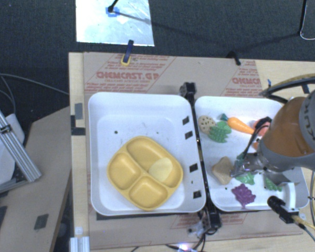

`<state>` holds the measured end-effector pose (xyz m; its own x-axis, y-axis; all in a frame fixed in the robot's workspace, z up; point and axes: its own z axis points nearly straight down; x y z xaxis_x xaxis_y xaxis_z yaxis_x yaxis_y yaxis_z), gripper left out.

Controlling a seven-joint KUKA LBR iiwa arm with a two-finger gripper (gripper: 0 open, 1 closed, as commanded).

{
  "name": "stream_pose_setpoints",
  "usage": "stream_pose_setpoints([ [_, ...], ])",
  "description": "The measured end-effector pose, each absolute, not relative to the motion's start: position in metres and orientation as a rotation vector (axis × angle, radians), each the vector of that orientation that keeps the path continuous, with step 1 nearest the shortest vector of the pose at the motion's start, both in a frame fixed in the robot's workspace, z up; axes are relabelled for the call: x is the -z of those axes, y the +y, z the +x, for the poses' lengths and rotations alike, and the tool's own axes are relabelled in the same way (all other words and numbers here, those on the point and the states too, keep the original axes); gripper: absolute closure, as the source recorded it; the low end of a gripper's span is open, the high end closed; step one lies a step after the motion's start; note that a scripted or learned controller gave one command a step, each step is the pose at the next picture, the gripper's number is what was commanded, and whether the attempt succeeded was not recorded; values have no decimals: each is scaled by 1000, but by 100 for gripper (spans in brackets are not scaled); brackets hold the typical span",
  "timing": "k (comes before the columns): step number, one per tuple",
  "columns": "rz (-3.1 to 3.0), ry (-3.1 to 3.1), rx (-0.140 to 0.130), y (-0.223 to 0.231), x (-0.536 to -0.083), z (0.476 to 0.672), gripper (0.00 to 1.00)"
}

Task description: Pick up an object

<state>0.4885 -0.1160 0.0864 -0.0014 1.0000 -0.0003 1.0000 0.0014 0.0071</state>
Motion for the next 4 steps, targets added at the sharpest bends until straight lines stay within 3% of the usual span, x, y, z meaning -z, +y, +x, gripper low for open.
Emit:
stream_pose_setpoints([
  [4, 2212, 2218, -6, -108, -87, 489, 100],
])
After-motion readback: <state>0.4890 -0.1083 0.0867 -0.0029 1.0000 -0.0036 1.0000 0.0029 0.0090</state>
